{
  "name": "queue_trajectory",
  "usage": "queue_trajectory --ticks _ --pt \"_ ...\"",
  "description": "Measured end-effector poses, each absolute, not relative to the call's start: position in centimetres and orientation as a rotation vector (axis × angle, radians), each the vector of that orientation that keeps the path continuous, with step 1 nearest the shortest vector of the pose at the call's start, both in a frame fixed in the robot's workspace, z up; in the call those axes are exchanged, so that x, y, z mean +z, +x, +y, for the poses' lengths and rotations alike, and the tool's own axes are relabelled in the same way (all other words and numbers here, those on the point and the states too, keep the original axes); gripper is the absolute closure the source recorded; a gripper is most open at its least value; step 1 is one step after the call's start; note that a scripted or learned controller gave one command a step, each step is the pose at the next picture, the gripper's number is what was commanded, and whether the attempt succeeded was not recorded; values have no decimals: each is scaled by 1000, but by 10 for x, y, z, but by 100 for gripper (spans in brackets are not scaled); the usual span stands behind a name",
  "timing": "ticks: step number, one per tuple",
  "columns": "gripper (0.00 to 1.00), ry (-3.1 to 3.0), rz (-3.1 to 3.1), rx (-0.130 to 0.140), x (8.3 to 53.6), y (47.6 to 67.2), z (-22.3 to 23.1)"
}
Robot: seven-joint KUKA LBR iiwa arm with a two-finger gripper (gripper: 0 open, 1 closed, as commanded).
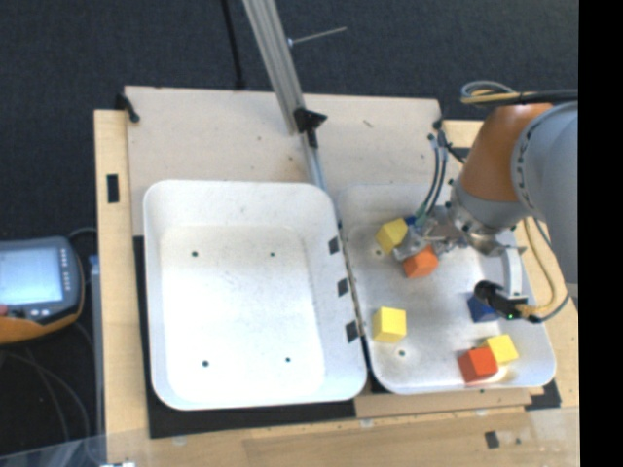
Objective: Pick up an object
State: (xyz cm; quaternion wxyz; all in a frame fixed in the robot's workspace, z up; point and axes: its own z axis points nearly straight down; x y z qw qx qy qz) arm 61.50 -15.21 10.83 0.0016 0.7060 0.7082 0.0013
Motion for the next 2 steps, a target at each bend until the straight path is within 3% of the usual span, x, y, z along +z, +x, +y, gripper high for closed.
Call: queue_trajectory --ticks 1,2 --pt "100 2208 2231 11 201 596 -42" --pt "100 2214 2233 1 196 575 22"
